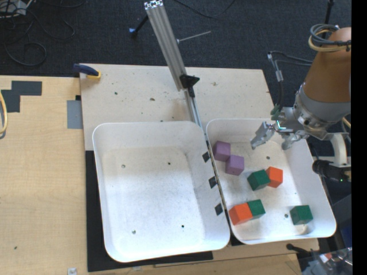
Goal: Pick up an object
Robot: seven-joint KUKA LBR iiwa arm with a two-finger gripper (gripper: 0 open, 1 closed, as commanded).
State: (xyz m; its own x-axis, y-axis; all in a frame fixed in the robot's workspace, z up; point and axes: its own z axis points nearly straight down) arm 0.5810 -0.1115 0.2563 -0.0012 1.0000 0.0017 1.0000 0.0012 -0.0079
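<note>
Nearest the camera, low in the right bin [321,225], a green block [301,214] sits by the front right corner, well apart from the rest and close to the wall, which makes it an awkward reach for me. Just left of it an orange block [241,213] and a green one [256,208] touch side by side, so closing on either would likely nudge its partner. Further back, another green block [258,179] and an orange block [274,176] also press together. Beyond them two purple blocks [227,157] lie corner to corner near the divider between the bins.

All of these are roughly cubes, so none has a real long axis; what matters is how their faces are turned, and most sit slightly skewed to the bin walls. I judge the purple pair, or the green-and-orange pair below my gripper, to be the likeliest targets.

My gripper [274,135] hangs over the far part of the right bin, its two fingers spread apart with nothing between them, above the blocks and touching none. The left bin [114,153] lies beside it on the tabletop [137,90].
</note>
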